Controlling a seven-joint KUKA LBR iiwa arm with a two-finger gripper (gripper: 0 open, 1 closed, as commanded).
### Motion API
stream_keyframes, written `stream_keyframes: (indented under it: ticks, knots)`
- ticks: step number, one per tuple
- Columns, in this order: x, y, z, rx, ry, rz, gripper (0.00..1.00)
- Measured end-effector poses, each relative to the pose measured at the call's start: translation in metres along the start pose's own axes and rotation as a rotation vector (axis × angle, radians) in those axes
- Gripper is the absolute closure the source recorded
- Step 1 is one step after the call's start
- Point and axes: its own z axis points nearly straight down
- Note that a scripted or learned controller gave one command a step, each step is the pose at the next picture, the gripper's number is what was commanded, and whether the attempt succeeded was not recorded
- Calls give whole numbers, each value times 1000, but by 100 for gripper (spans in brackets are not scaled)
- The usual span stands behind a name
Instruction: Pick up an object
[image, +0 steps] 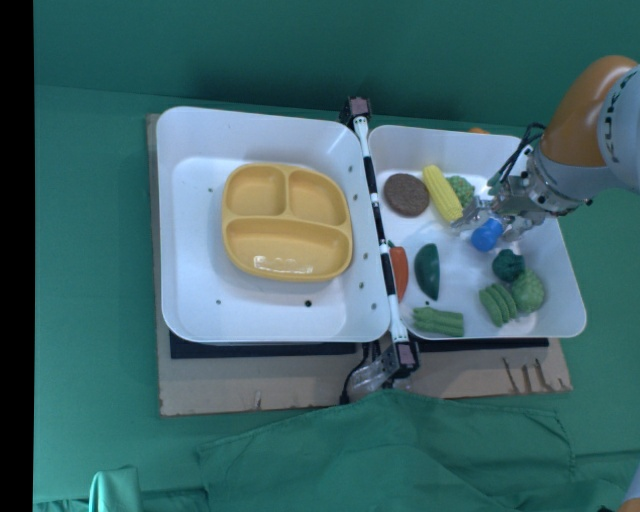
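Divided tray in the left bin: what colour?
Yellow-orange divided tray, clearest in the camera view.

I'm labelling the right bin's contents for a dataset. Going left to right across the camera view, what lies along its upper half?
Brown patty → corn cob → green leafy piece → blue object, with the end effector over it.

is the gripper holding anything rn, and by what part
Cannot be told. The gripper sits right at the blue object in the right bin, but a hold on it isn't visible.
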Motion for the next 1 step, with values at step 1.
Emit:
stream_keyframes:
  ticks: [1]
  knots:
    - [-2, -4, 0, -3, 2, -1, 0]
